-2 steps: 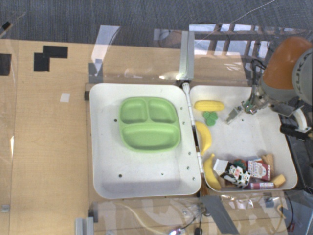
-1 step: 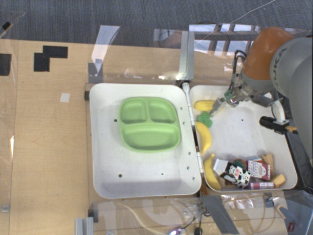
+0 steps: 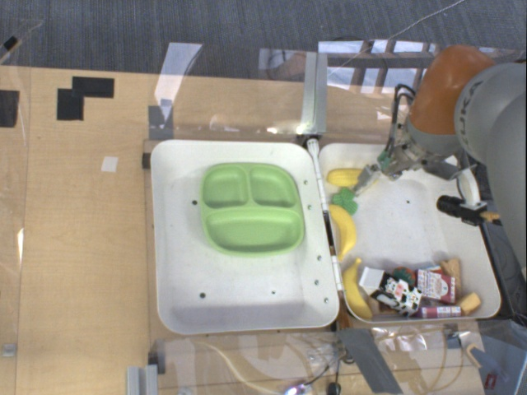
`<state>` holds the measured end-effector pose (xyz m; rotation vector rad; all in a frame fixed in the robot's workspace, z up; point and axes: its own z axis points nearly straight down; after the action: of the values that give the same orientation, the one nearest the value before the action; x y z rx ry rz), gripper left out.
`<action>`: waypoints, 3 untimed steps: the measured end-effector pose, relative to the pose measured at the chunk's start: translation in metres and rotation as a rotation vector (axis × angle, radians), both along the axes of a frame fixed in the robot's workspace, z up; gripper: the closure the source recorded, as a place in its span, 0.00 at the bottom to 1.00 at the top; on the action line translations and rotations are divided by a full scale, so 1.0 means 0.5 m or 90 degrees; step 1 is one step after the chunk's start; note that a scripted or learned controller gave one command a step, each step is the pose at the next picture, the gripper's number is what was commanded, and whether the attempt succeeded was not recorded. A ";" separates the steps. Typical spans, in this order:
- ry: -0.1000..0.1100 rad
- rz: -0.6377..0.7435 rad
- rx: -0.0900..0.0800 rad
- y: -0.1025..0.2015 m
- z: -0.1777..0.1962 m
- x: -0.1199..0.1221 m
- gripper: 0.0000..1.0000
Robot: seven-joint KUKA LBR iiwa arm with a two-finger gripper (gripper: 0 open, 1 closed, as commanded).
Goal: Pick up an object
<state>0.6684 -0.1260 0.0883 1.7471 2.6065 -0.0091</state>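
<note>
Camera view looks down on two white bins side by side. Nearest the lens, along the right bin's [image 3: 428,212] front edge, lies a heap: a banana [image 3: 355,289] curving at the left corner, small boxes [image 3: 416,290] with printed faces, and a tan piece [image 3: 470,304] at the far right. What those boxes are I cannot read; they overlap and the print is too small. Farther in, a second banana [image 3: 346,230] lies along the wall between the bins, with a green piece [image 3: 345,202] at its far end and a yellow piece [image 3: 343,177] beyond that. The left bin [image 3: 177,220] holds a green tray [image 3: 251,206] with three compartments.

At the far side of the right bin the gripper [image 3: 368,177] points down and left, its tip just beside the yellow piece and the green piece. Nothing sits between its fingers, and whether they stand open or closed I cannot tell; they are thin and blurred against the white floor.

By my reading the pick is at the approach step: the arm is over the far-left cluster, with nothing lifted. The next move calls for lowering onto one piece there and closing squarely, clear of the dividing wall. The arm's orange band [image 3: 449,89] and grey body cover the bin's far right corner.
</note>
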 end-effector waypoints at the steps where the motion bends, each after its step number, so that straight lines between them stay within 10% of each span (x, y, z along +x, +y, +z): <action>1: 0.004 0.005 0.003 0.008 0.020 -0.001 1.00; 2: -0.006 -0.097 0.005 0.100 0.199 0.005 1.00; 3: -0.006 -0.096 0.005 0.099 0.198 0.004 0.00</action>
<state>0.6706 -0.0763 0.1875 1.9376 2.4645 0.0081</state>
